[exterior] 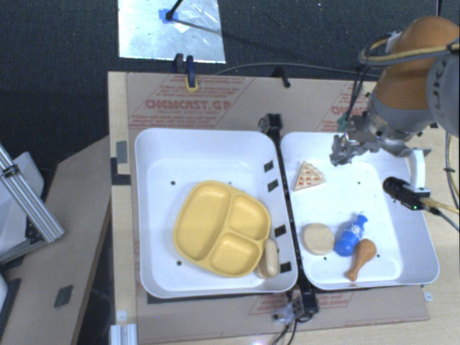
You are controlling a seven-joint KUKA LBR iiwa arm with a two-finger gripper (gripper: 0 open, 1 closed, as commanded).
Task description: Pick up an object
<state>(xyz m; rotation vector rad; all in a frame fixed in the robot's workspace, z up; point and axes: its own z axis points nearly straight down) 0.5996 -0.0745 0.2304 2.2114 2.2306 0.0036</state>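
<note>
The claw [343,149] hangs over the far edge of the right bin [402,268], just beside the pizza slice [309,176] and apart from it; it is small and dark from this height, and I cannot tell how it is set, though nothing shows in its grip. The arm [413,63] comes in from the right, its orange band bulging above the grey wrist, which bends down and leftward to the bin's far rim. On the counter [115,214], the left bin [154,192] carries a yellow divided tray [223,228] with a pale bread roll [269,259] touching its near right corner. In the right bin, the pizza slice lies by the far left corner; near the front edge sit a round tan cookie [318,238], a blue bottle [351,236] and a brown drumstick [361,257], close together. The cardboard sheet [215,99] under the bins reads "CHEMCAST" in red print.
</note>
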